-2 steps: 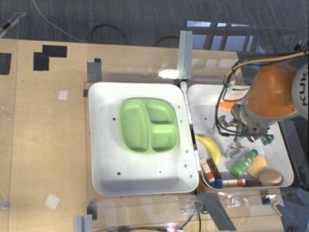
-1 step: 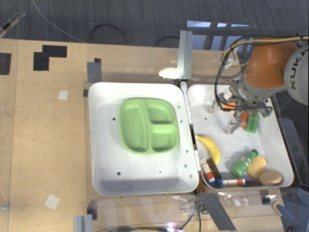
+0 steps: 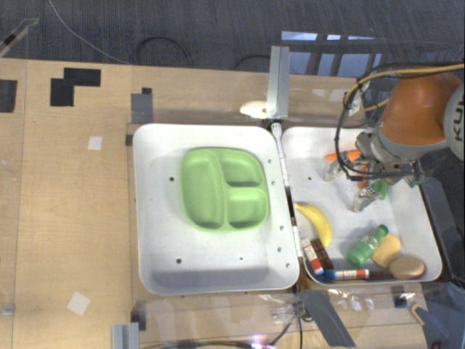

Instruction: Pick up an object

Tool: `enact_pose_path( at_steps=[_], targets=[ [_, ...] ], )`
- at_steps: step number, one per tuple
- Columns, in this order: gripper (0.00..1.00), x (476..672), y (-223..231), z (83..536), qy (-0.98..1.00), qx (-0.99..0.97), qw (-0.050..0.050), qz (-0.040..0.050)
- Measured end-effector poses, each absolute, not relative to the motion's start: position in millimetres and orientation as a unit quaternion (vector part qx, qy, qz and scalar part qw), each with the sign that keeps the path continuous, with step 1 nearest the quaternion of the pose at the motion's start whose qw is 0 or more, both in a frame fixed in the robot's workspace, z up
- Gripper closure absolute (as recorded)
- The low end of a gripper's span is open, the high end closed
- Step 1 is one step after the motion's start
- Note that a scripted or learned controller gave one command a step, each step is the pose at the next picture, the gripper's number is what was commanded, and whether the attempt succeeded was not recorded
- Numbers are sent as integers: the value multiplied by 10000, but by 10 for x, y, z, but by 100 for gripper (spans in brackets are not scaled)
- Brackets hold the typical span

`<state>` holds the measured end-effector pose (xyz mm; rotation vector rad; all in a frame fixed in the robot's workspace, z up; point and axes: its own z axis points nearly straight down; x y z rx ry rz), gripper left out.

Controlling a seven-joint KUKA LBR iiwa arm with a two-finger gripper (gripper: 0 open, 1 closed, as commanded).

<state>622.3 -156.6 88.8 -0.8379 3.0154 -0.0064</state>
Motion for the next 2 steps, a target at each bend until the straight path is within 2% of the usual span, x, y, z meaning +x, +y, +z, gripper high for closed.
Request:
enact_pose_path(
  at_steps=[1,2],
  targets=[
    [0,6650,-1174,894,9719,-2351,73,-9],
    [0,6724,-1213,899,9870,-1606,74,-9]
  ],
)
